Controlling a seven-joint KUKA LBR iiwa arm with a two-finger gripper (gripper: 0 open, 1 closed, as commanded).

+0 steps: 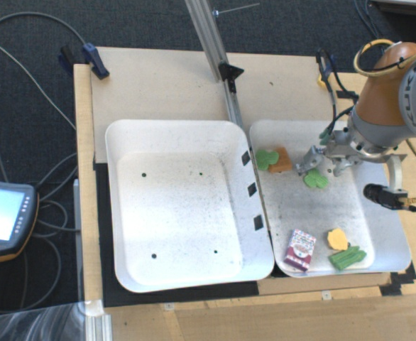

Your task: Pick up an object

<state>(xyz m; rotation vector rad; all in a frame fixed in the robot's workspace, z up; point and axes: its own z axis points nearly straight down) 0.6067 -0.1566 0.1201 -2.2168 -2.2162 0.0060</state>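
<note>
My gripper (313,165) hangs over the upper middle of the right bin (385,222), on the grey arm with the orange band (382,94) that comes in from the right. A small green object (316,181) lies directly beneath its tip; whether they touch I cannot tell. To the left, by the bin's wall, another green piece (267,160) rests against an orange block (282,160). Near the front edge lie a pink and white box (300,249), a yellow piece (337,239) and a green bundle (347,257).
The left bin (133,190) stands beside the right one, divided from it by a raised rim with black clips (251,189). A slanted metal pole (209,30) rises behind the bins. A black cable part (382,195) hangs beside the wrist.
</note>
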